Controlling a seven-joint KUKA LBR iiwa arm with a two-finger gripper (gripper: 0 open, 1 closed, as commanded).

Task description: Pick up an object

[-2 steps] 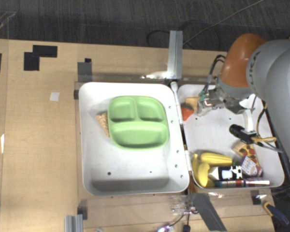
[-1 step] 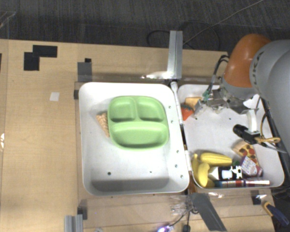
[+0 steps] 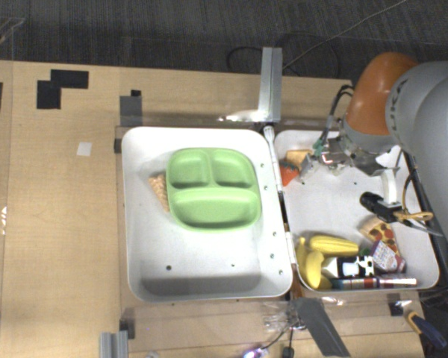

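Note:
My gripper point(image 3: 319, 155) hangs low over the back left part of the right bin point(image 3: 336, 200), with the grey arm and its orange band reaching in from the right. Just to its left lie a small tan piece point(image 3: 296, 157) and a red-orange object point(image 3: 287, 175) against the bin's left wall. Nothing shows as held. Along the front of this bin sit a yellow banana-shaped toy point(image 3: 322, 253), a marker point(image 3: 375, 281) and a colourful packet point(image 3: 385, 253).
The left bin point(image 3: 145, 259) holds a green divided plate point(image 3: 211, 187) with a tan textured item point(image 3: 158, 191) partly tucked under its left edge. A metal post point(image 3: 271, 84) stands behind the gap between the bins.

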